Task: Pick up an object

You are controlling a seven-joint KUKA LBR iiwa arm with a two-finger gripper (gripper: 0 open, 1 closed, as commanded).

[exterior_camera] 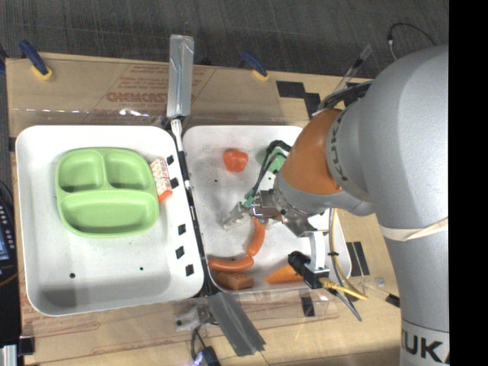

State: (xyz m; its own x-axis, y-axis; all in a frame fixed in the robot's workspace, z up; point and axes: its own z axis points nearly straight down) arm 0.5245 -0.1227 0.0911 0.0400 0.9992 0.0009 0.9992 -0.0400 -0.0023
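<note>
My gripper [242,213] hangs low over the middle of the right bin [204,147], at the end of the grey arm with its orange band. Just below it lies a curved orange sausage-shaped piece [256,239], close to the gripper's tip; I cannot tell whether they touch. A red lump [235,159] sits farther back in the same bin. Along the front edge lie another orange-red sausage [230,263], a brown piece [233,281] and an orange carrot-like wedge [284,275]. A green object [271,157] peeks out from behind the wrist, mostly hidden.
The left bin [38,280] holds a green divided tray [107,191], with a small printed packet [160,174] and an orange bit [165,195] at its right side. A divider ridge [189,212] separates the bins. The arm's bulk covers the right bin's right side.
</note>
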